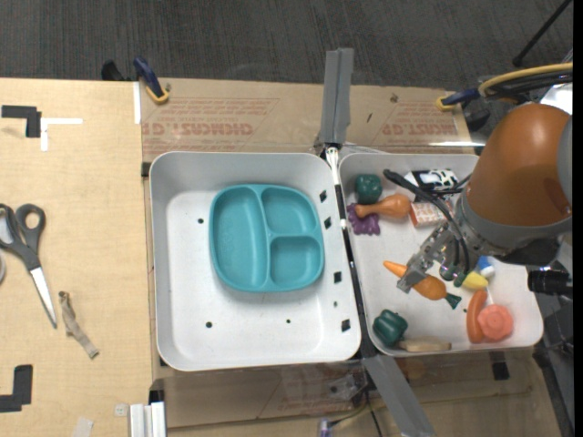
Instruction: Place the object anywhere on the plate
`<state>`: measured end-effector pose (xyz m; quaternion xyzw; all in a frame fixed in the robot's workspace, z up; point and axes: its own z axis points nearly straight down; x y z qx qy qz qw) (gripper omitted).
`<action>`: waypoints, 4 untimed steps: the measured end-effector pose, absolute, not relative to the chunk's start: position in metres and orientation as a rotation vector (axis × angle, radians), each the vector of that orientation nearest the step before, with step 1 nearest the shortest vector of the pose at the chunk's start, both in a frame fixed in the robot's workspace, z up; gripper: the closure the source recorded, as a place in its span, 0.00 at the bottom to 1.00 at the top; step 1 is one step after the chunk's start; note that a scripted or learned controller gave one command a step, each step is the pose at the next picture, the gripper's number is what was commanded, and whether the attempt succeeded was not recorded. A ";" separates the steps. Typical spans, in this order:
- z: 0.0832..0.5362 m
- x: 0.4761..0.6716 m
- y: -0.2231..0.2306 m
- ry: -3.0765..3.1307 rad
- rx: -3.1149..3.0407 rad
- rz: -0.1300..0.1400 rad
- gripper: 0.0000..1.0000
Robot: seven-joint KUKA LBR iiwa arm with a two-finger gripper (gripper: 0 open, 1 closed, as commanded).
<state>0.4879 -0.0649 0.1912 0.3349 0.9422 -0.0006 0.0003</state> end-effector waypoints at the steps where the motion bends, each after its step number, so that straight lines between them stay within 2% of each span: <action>1: 0.191 0.572 -0.037 3.038 0.792 -0.001 1.00; 2: 0.192 0.628 0.016 3.132 0.180 0.001 1.00; 3: 0.268 0.610 -0.029 3.137 -0.041 0.000 1.00; 4: 0.312 0.640 -0.092 3.084 -0.565 -0.001 1.00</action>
